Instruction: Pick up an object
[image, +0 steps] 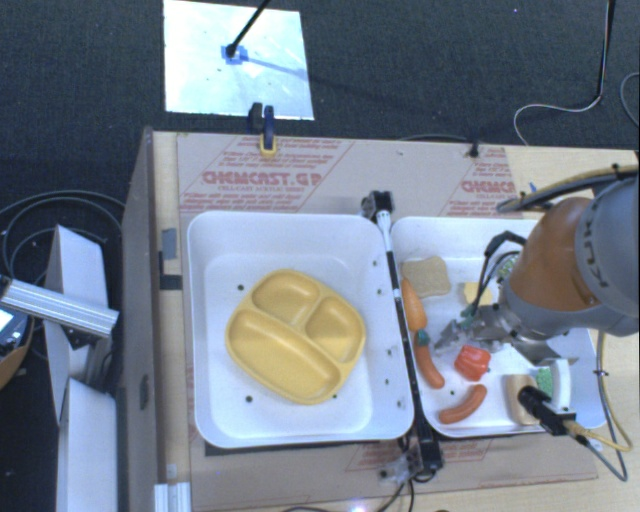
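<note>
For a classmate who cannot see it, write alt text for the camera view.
A grey robot arm's gripper hovers over toy food in the right bin, near a red pepper and two sausages. The left bin holds a yellow divided plate.

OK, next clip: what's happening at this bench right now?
A grey and orange robot arm reaches from the right into the right bin, which holds toy foods. Its gripper sits low among them, just above a red piece, with a carrot, two sausages and a tan slice nearby. Nothing looks lifted yet. The left bin holds a yellow divided plate.
</note>
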